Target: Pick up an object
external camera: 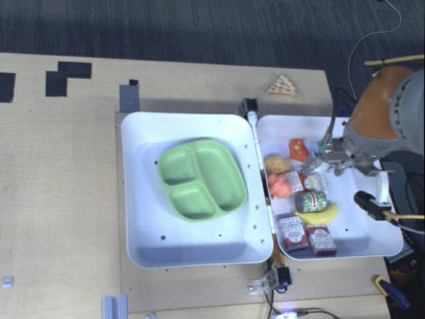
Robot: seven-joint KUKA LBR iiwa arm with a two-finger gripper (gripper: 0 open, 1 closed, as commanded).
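My gripper (313,166) reaches in from the right and hangs low over the middle of the right bin (372,241). Just under it lies a pale crinkled packet (317,182). A red object (298,149) and a brown potato-like piece (277,164) lie to its left, with a pink-orange piece (280,187) below them. Nearer the front are a green can (311,201) on its side, a yellow banana (317,212) and two small red boxes (292,232) (322,240). I see nothing held between the gripper's parts.
The left bin (143,244) holds a green divided plate (201,178). A toy pizza slice (281,86) lies on the bench behind the right bin. A divider rail (260,171) runs between the bins. The right bin's right side has bare floor.
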